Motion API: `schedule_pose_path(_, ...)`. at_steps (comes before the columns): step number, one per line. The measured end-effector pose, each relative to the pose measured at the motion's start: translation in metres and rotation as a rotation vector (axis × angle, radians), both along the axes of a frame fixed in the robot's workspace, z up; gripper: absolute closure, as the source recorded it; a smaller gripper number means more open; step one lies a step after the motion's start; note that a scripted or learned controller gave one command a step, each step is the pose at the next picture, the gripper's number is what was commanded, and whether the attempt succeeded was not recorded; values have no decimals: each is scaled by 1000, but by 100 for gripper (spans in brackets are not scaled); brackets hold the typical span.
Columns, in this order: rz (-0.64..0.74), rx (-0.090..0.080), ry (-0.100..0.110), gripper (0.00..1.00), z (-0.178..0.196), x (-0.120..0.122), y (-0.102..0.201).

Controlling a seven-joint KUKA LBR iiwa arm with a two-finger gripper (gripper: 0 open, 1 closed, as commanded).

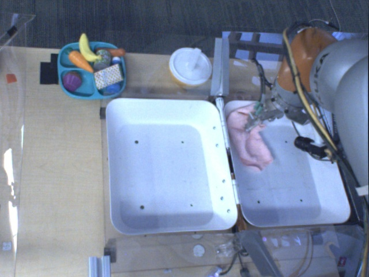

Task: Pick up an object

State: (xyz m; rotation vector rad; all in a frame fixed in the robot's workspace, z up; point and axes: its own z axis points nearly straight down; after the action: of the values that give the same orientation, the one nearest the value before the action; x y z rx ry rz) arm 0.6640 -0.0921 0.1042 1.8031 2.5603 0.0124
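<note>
Pink cloth (249, 140), soft and crumpled, lies in the right bin (300, 203), bunched against that bin's left wall near its far corner and trailing toward the middle of the floor. The gripper (258, 118) is down at the cloth's upper right edge, touching or nearly touching the fabric, but how its tool stands, released or clenched, cannot be told from this slant, nor whether any fabric is caught. The grey arm (340, 79) reaches in from the right, its orange band (304, 51) above the wrist. The left bin (167, 166) sits just beside, their rims close together. Behind the bins stand a white lidded cup (190, 67) and a blue tray (89, 71) of toy food, including a banana (86, 48) and a carrot (79, 59).
</note>
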Motion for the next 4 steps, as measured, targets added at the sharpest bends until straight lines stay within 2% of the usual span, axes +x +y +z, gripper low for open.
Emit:
schedule_pose_path(1,0,-1,-2,0,0,0,-1)
schedule_pose_path(2,-18,-3,-9,0,-11,-28,0)
schedule_pose_path(3,58,-4,-5,0,-11,-132,-27)
schedule_pose_path(4,-128,0,-7,0,-12,-77,-6)
